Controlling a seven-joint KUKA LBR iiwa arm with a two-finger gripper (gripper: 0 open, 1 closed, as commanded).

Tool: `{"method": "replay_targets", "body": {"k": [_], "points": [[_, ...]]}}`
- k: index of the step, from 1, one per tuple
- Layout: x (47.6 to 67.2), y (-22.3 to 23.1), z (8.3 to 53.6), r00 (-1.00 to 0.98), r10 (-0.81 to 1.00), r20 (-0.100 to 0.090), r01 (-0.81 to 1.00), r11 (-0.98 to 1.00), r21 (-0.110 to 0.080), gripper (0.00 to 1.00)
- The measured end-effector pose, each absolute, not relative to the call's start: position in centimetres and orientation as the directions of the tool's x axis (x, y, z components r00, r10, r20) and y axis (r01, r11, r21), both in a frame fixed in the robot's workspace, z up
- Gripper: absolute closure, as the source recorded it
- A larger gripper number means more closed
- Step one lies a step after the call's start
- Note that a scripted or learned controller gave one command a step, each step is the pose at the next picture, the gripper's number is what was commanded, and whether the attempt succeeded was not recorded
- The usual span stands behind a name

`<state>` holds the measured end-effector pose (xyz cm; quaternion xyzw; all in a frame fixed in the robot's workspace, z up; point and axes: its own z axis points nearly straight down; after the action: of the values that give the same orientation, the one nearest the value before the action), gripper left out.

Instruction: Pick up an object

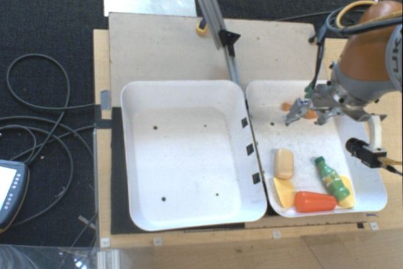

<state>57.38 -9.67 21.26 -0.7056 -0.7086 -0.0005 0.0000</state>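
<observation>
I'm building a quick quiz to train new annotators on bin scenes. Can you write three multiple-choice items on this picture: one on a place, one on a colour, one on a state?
1. Which bin holds the toy food?
A. left-hand bin
B. right-hand bin
C. both

2. What colour is the bottle?
A. green
B. blue
C. white

3. How does the bottle stand?
A. upright
B. lying on its side
C. leaning on the arm

Answers:
1 B: the bottle, red pepper, beige bread roll and yellow wedge all lie in the right-hand bin, by its near rim.
2 A: its body is green with a yellow label.
3 B: it lies flat, cap pointing to the far side, well apart from the pincer.
</observation>
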Motion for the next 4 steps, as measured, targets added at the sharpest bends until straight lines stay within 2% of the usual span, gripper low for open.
{"method": "replay_targets", "body": {"k": [1, 3, 4], "points": [[57.4, -9.7, 21.3, -0.003, 1.000, 0.001, 1.000, 0.003, 0.001, 0.00], [58.3, -8.3, 11.7, -0.004, 1.000, 0.001, 1.000, 0.004, -0.003, 0.00], [58.3, -8.3, 8.9, -0.001, 1.000, 0.000, 1.000, 0.001, -0.002, 0.00]]}}
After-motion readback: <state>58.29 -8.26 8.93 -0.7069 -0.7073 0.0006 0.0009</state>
